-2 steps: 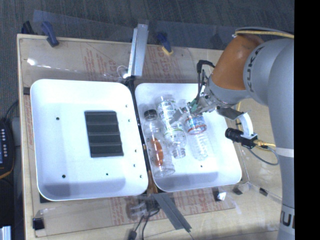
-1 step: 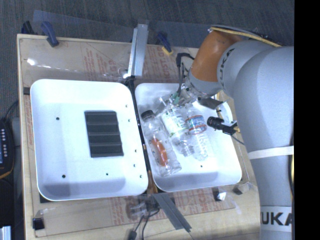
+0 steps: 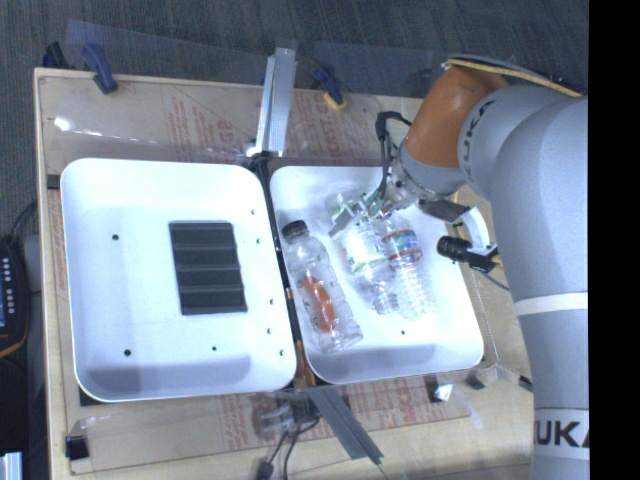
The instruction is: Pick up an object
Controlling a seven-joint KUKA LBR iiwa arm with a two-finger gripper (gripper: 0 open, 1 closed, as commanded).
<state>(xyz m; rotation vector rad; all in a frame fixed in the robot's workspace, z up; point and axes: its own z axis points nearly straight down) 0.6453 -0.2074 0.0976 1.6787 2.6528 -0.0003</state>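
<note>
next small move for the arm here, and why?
Probably a short drop straight down. The tool sits in the right bin, over the top end of a clear bottle lying there, and nothing visibly sits in its grip. A second bottle lies along the bin's left wall.

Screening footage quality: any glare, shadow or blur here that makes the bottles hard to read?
Camera view: bright white right bin washes out the clear bottles; the dark-capped bottle reads better; soft shadow lies in the left bin near its lower wall; gripper area is slightly soft.
</note>
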